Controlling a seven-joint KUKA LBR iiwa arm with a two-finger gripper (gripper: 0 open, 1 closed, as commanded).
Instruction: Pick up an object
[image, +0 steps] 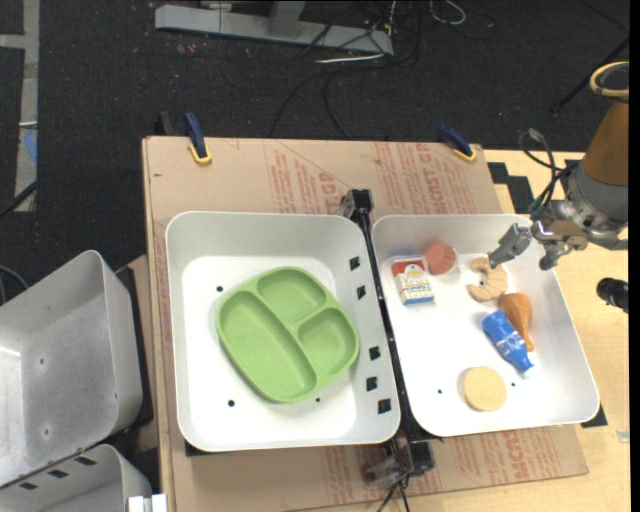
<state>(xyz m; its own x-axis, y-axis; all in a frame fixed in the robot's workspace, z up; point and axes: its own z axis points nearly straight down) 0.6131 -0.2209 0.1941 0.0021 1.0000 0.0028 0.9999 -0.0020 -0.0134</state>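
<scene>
Grey-fingered, the pincer (530, 246) hangs spread wide with nothing between its fingers. It sits over the right bin (570, 400), just beside the tan pretzel (487, 282).

Dark speckled floor (80, 120), cables (330, 70) — perhaps metal framing (270, 25)

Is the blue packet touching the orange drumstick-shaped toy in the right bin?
Touching. In the camera view the blue packet lies directly against the lower edge of the orange drumstick-shaped toy, with no white bin floor between them.
</scene>
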